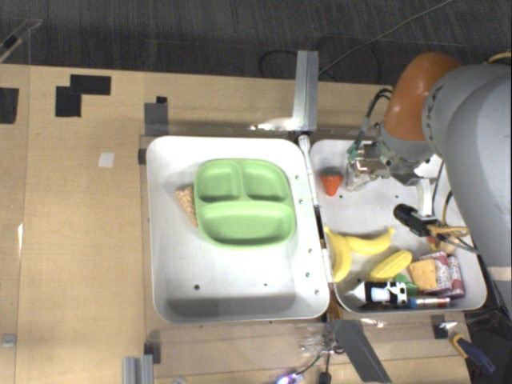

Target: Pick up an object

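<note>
A green plate (243, 201) is sitting in the middle of the left bin (172, 286), covering part of a cracker (186, 204) by the bin's left wall. In the right bin (352, 214), a small orange thing (332, 185) is lying near the far-left corner, with the gripper (362, 166) hovering just beside it, nothing visibly in it. Bananas (356, 248) are lying toward the near edge.

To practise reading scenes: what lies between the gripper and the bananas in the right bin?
In the camera view, bare white bin floor separates the gripper from the bananas; the small orange-red piece sits left of that stretch.
</note>
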Controlling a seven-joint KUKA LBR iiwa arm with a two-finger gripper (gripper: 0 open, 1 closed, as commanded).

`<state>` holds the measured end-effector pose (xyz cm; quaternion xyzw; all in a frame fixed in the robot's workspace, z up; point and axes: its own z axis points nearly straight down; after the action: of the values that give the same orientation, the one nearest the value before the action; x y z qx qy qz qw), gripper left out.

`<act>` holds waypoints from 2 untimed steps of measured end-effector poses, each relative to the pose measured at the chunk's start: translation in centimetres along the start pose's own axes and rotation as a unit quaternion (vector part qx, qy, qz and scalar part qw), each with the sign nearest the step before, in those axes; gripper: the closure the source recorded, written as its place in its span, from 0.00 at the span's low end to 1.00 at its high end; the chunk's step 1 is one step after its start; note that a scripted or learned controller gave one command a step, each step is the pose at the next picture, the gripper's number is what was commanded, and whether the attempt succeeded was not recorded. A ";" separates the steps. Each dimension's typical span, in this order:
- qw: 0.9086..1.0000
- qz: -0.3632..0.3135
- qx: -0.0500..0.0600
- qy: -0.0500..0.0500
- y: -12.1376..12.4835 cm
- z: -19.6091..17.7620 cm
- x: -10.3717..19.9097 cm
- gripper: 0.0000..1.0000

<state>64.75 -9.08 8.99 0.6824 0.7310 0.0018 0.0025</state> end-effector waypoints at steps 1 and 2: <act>1.000 0.000 -0.001 -0.001 0.0 -0.1 -0.2 0.00; 1.000 -0.001 -0.003 0.000 -2.3 0.0 -0.7 0.00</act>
<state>62.52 -9.93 9.02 0.6816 0.7317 0.0041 0.0050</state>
